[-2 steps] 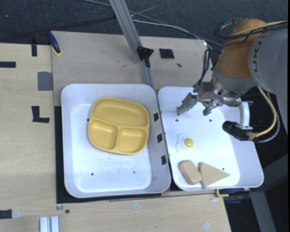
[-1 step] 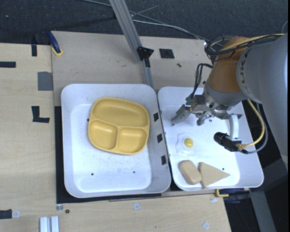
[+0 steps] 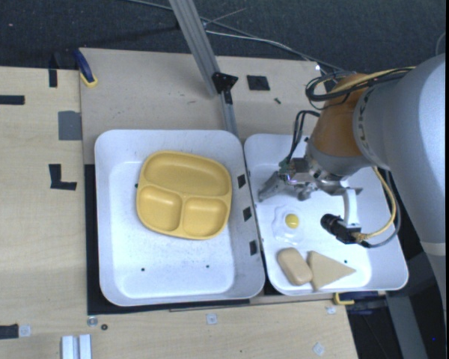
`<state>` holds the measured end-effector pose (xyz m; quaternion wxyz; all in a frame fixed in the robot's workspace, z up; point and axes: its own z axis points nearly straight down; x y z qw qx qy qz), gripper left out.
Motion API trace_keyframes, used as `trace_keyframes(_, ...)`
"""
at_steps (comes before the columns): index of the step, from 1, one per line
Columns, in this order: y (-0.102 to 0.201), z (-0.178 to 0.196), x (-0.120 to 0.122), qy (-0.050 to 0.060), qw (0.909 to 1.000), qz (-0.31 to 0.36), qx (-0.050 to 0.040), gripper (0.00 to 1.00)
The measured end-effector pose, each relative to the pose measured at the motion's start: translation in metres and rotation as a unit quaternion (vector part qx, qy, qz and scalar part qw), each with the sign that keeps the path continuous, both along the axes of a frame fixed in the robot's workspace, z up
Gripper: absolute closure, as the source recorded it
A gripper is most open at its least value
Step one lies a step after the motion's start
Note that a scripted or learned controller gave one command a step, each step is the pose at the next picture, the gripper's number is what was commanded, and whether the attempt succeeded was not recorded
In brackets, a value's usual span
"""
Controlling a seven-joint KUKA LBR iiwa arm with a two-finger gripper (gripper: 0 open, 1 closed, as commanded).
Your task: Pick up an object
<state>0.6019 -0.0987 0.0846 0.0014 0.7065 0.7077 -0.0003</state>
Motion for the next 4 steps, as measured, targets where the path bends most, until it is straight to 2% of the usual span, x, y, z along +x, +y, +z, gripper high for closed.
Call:
trace_keyframes(1, 0.000, 0.013, 0.001, -0.002, 1.0000, 0.000, -0.0003, 1.00)
trace_keyframes(2, -0.007, 0.072, -0.001, -0.001, 1.0000, -0.001, 0.0009, 1.00)
trace_keyframes(3, -0.006, 0.117, -0.006, -0.001, 1.0000, 0.000, 0.0011, 1.00)
trace_keyframes(4, -0.005, 0.115, -0.006, 0.002, 1.0000, 0.000, 0.0015, 1.00)
